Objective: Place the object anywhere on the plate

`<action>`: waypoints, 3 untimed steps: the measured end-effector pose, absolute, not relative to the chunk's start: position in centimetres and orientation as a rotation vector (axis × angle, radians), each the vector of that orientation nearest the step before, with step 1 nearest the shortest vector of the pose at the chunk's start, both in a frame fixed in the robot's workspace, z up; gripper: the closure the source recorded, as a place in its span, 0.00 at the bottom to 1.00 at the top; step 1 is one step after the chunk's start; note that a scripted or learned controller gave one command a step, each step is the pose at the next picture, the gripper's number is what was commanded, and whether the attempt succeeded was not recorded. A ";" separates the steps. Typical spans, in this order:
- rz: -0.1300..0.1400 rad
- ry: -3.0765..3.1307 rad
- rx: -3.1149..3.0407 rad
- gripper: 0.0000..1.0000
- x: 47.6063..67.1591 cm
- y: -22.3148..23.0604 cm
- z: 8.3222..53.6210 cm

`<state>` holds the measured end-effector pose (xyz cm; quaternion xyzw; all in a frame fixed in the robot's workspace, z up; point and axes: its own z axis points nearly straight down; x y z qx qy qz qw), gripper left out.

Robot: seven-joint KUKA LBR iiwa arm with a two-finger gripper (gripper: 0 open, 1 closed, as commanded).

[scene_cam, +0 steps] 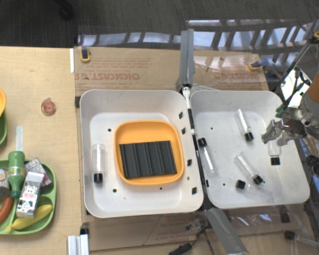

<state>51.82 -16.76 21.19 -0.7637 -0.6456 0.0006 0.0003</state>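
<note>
The tool hangs at about three o'clock over the right bin, low above a clear vial with a black cap that lies just beneath it. From here I cannot tell whether its fingers are apart or together; the metal parts blur into one shape, and nothing clearly sits between them. The yellow plate, with its dark ribbed insert, rests in the middle of the left bin, off at nine o'clock, well apart from the arm.

This looks like the pick, and I'd want the tool centred across the vial's width, not along it, since a round tube would roll away from a skewed squeeze. Other vials lie nearby: one at eleven o'clock of the tool, another at seven, so a straight descent avoids nudging them.
</note>
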 end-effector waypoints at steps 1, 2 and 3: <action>0.003 -2.318 -2.121 1.00 54.6 -17.7 24.4; 0.003 -2.464 -1.951 1.00 58.4 -19.4 25.8; 0.002 -2.681 -1.643 1.00 63.7 -22.2 25.9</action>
